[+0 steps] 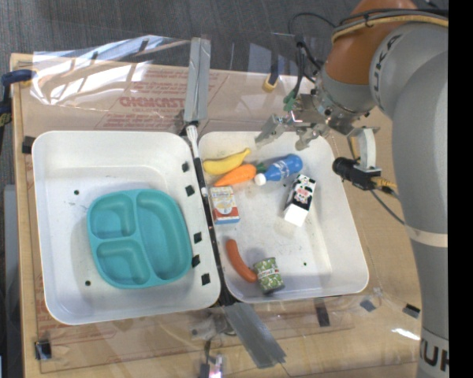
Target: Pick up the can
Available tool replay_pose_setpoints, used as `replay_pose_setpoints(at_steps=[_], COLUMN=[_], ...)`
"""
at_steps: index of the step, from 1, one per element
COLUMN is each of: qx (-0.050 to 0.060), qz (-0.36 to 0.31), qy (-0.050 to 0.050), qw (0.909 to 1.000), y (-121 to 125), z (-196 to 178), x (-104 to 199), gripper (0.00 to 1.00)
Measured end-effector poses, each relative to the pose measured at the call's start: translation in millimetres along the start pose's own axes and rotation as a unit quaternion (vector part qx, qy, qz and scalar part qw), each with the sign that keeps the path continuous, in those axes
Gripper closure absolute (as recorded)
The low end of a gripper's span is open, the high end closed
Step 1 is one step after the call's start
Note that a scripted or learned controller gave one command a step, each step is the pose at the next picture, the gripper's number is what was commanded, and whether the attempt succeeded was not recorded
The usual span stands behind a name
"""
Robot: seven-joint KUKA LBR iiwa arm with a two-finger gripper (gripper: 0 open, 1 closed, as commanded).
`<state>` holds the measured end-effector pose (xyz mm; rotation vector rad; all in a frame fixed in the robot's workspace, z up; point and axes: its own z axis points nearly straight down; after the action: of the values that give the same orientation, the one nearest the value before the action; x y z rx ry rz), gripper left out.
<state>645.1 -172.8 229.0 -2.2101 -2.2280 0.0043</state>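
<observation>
Nothing's grabbed yet: the can (269, 276) sits at the near edge of the right bin (340, 246), next to the sausage (240, 260). Tool (288, 132) hovers spread apart at the far edge, holding nothing.

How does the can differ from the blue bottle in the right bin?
The can is short, green-patterned, near the bin's front edge beside the sausage; the blue bottle is longer, white-capped, lying near the back beside the carrot. The gripper hovers by the bottle, far from the can. Both lie in the right bin.
</observation>
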Motion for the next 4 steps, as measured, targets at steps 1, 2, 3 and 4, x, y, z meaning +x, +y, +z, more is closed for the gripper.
replay_pose_setpoints(at_steps=[1,2,3,4], qx=[0.001,0.001,-0.001,-0.001], qz=[-0.004,-0.004,-0.077,-0.138], qy=[0.000,0.000,0.000,0.000], qw=[1.0000,1.0000,0.9970,0.9904], y=[1,1,-68,-140], z=[-10,-10,35,138], x=[1,2,-38,-37], gripper=[1.00,0.00,0.00,0.00])
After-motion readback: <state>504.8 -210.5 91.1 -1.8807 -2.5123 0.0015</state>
